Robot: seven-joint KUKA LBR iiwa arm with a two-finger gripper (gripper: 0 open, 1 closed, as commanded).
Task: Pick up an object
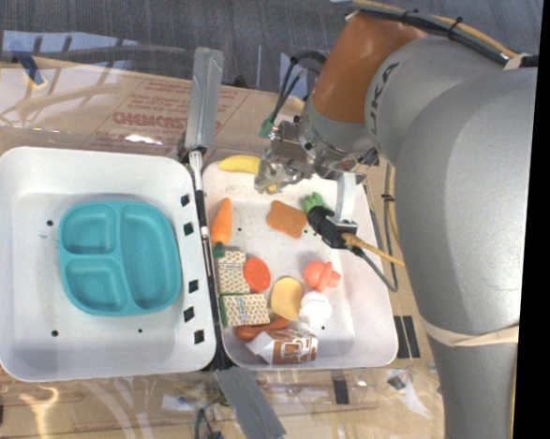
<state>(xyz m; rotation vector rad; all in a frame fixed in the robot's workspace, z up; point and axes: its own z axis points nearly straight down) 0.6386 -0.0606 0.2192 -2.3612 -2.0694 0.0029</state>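
1. Two shallow white bins side by side on the desk [95,107]: left bin [10,242] and right bin [372,305], meeting at a dark divider in the middle.
2. In the left bin, one teal plate with three compartments [118,254], lying flat near the centre.
3. In the right bin, many small toy foods. Near its far edge, a yellow banana [238,164]. Along its left edge, an orange carrot [221,221], pointing toward the far edge.
4. Near the middle of the right bin, a brown bread-like piece [286,218]; beside it toward the right edge, a small green item [312,203], partly hidden by a black part of the arm.
5. Closer to the near edge: two cracker-like squares [236,291], a red-orange round piece [257,275], a yellow slice [286,297], a pink-orange item [321,275] and a white item [316,311].
6. At the near edge of the right bin, a sausage-like piece [260,330] and a small brown-and-white package [289,349].
7. Grey arm with orange band [356,65] reaching in from the right, over the far edge of the right bin.
8. Tool [270,178] low at the far edge of the right bin, between the banana and the bread-like piece; finger state cannot be told, and nothing seen between them.
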